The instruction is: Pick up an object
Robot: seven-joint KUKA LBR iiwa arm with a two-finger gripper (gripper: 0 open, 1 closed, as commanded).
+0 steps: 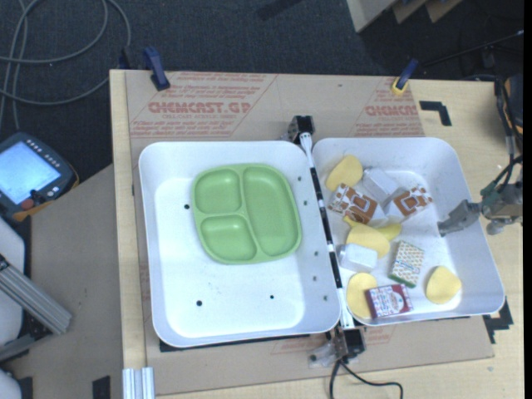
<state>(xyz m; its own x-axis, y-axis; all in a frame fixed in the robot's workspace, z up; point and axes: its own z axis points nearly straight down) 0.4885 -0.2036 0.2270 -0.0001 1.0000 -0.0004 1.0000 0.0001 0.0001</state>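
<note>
The right bin [432, 152] holds a heap of small items. Among them are a yellow lump [344, 173], two brown-and-white packets [356, 204] [411, 201], a grey box [378, 184], a yellow block [368, 239], a white block [360, 258], a green-speckled carton [406, 263], a red packet [387, 301] and a yellow lump [443, 284]. My gripper [462, 217] hangs over the bin's right side, just right of the heap, with nothing visibly in it.
The left bin [166, 248] holds a green divided plate [247, 213]. A black rail [322, 223] runs between the bins. Clamps [155, 66] [404, 76] sit on the cardboard at the back. A pendant with a screen [29, 175] lies left of the bench.
</note>
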